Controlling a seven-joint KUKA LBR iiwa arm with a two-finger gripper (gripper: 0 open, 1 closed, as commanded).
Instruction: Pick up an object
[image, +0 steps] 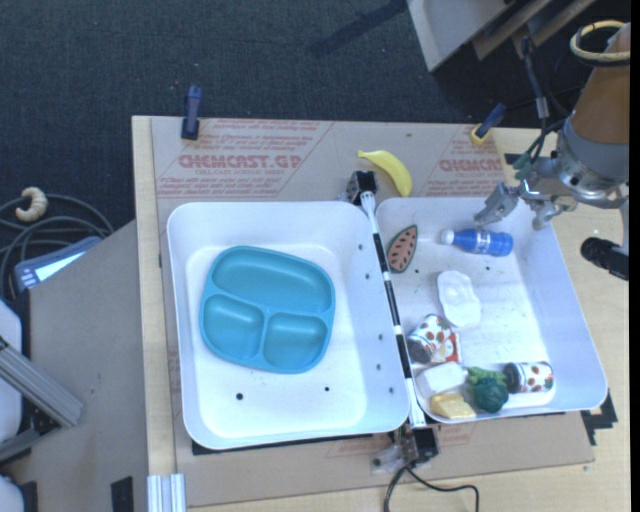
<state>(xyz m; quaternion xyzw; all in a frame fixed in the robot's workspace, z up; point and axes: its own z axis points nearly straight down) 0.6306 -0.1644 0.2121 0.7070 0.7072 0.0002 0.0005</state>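
Where two white bins (190, 300) sit on cardboard, end effector (522, 208) released above blue bottle (480, 241).

Red "CHEMCAST GP" print repeats across the bench board (250, 160).

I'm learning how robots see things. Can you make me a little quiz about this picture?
1. True or false: the blue tray lies in the left bin.
2. Which thing lies outside both bins, on the board behind them?
A. bottle
B. banana
C. broccoli
3. Fill in: the robot's hand is over the far end of the ____ bin, near the bottle.

Key: 1 true; 2 B; 3 right.
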